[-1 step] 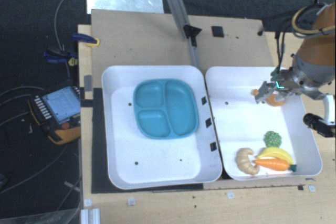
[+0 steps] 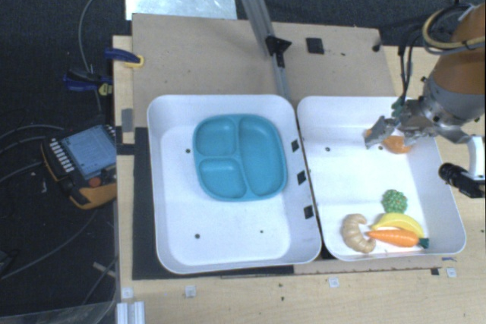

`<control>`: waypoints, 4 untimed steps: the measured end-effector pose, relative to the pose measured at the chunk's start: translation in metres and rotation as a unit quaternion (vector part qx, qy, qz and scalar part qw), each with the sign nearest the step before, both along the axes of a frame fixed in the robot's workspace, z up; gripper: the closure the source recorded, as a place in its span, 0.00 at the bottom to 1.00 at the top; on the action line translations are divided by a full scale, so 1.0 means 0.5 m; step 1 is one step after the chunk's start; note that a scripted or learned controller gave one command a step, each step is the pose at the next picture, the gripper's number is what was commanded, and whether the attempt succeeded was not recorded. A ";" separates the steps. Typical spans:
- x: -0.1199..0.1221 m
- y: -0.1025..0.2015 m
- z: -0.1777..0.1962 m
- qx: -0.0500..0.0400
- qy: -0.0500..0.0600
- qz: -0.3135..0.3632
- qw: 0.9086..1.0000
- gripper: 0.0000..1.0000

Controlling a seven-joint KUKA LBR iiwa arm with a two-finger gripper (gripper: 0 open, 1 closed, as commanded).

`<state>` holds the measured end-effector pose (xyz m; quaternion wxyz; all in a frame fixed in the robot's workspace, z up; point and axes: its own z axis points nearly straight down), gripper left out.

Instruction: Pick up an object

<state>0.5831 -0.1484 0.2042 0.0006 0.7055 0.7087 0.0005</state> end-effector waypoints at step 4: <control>0.004 -0.009 -0.210 -0.001 -0.005 -0.002 1.000 1.00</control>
